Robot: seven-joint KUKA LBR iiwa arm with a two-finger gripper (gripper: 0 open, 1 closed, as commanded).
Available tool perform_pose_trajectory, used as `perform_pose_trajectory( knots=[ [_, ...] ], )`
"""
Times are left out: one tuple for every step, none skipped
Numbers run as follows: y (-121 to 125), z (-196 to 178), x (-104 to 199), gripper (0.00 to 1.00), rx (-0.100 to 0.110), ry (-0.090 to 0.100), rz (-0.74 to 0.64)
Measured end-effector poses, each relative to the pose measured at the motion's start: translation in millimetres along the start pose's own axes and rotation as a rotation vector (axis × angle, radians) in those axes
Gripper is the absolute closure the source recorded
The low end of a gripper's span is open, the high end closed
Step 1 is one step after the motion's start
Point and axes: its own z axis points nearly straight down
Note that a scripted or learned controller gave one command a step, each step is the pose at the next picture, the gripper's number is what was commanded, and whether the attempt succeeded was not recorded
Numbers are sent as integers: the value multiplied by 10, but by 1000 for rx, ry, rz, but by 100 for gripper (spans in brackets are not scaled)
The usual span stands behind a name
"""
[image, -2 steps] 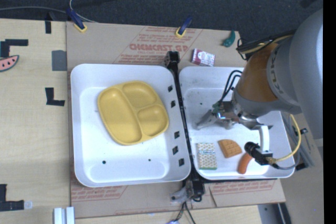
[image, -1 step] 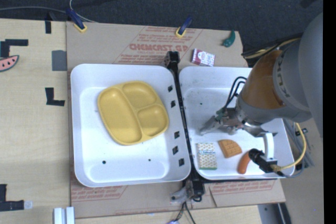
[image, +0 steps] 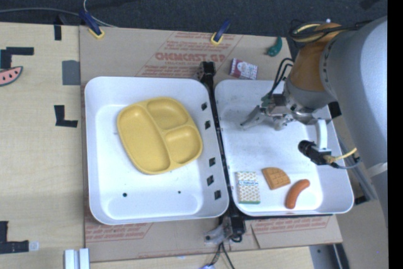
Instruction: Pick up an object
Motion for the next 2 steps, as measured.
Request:
perform_pose_trajectory(
  knots=[
    [-1160, -2, 25, 0, 7, 2, 4],
    [-1146, -101, 17, 100, 2, 0, 4]
  ],
)
